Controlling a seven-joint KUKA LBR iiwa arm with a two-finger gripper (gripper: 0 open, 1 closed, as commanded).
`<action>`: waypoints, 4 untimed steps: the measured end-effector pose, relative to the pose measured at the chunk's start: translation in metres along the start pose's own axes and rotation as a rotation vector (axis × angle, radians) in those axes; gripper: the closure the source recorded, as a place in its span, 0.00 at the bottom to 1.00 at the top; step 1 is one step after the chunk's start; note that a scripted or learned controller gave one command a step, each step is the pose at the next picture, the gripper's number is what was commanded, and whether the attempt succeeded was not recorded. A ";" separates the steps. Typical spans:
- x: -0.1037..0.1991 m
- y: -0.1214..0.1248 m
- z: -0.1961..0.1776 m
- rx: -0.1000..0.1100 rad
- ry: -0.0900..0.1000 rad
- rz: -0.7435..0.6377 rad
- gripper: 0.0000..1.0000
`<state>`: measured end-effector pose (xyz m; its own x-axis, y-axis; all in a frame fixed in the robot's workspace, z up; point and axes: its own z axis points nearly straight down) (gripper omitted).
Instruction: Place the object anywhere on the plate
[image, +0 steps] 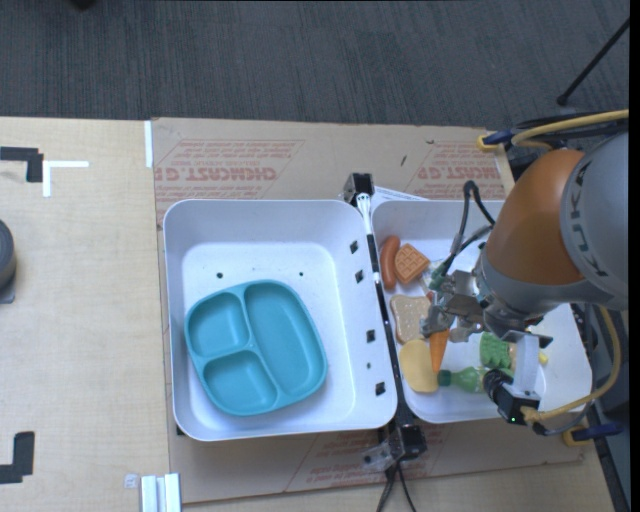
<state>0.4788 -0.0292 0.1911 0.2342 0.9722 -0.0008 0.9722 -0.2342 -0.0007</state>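
Bright, even overhead light. The white bins (262, 232) are nearly washed out, with soft shadows along their inner walls. The plate (256, 346) shows mild sheen. Focus is fairly sharp; the arm (545, 235) looks slightly soft.

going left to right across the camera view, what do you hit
Teal plate in the left bin → sausage → waffle → carrot → gripper → green toy

The plate (256, 347) lies in the left bin (262, 222). To the plate's right, in the right bin (425, 215), lie a sausage (388, 262), a cracker (410, 264), a bread slice (408, 317) and a carrot (438, 350), clustered near the divide.
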 end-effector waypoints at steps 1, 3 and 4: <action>0.053 0.009 -0.099 0.001 -0.003 0.432 1.00; 0.163 -0.040 -0.022 0.003 -0.003 0.624 1.00; 0.163 -0.040 -0.023 0.003 -0.003 0.623 0.00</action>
<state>0.4781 0.1386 0.2135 0.7575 0.6528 -0.0050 0.6528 -0.7575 -0.0018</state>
